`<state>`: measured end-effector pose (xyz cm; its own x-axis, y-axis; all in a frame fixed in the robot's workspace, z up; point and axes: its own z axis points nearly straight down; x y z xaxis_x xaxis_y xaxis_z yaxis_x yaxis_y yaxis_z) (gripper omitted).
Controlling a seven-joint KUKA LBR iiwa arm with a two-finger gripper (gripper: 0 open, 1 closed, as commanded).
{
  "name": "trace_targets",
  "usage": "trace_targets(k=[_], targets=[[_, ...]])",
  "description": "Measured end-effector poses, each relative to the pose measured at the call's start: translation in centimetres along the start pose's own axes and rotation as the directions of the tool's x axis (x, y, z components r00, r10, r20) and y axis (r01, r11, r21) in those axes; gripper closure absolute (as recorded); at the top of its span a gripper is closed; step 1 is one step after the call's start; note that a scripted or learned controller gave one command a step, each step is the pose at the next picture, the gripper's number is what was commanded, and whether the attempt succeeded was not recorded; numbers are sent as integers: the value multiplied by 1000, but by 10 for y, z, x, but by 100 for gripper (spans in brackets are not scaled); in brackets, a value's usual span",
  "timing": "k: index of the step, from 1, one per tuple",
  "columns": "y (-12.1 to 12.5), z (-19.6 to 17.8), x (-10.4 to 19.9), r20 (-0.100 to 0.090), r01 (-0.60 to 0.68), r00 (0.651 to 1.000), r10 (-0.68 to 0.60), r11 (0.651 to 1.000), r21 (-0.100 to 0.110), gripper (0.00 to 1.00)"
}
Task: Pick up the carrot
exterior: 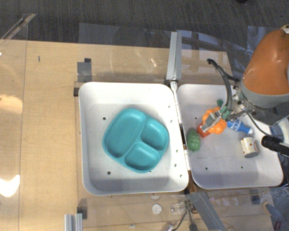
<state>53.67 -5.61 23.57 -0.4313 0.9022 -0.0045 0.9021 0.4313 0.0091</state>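
Reaching from the right, the tool [220, 118] grips the carrot [213, 123] in the right bin [231, 174].

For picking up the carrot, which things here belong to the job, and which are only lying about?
Belong to the job:
- carrot, orange, in the right bin
- gripper, down at the carrot

Just lying about:
- teal divided plate in the left bin
- green lump
- blue object
- pale cylinder
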Motion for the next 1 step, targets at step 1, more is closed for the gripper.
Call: trace_targets(k=[1], targets=[[23, 29, 83, -1, -404, 915, 404, 915, 5, 100]])
